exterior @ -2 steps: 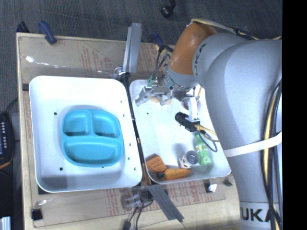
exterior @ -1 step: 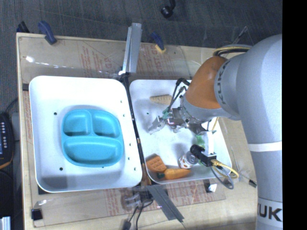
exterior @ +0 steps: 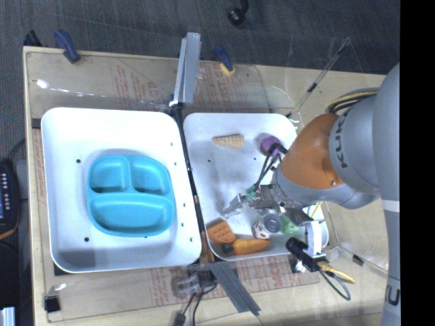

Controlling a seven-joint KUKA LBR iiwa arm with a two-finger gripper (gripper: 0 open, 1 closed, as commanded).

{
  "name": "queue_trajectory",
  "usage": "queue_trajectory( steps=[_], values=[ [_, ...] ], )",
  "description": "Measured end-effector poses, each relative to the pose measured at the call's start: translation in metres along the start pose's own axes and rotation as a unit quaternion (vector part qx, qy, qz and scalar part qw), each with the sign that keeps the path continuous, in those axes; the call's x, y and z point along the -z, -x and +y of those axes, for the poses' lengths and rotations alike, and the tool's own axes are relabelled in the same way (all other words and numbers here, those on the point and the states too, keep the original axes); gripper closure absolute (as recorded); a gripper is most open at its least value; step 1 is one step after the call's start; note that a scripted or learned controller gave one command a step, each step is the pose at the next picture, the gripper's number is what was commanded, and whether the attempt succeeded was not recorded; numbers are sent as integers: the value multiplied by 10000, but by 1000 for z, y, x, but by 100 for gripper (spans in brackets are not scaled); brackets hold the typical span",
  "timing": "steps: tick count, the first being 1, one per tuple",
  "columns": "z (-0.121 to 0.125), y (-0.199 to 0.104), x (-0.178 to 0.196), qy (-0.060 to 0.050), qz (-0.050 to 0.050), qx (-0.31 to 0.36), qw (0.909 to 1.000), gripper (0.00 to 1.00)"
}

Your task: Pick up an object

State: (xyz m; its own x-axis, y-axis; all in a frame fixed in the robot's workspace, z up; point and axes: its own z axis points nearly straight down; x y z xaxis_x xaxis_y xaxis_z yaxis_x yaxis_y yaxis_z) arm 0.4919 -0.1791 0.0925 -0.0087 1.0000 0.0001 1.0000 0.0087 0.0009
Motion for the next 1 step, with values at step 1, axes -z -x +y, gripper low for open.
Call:
queue_trajectory(
  steps=[1],
  values=[
    [-15,8,86,-3,0,-21,10000,0]
  ],
)
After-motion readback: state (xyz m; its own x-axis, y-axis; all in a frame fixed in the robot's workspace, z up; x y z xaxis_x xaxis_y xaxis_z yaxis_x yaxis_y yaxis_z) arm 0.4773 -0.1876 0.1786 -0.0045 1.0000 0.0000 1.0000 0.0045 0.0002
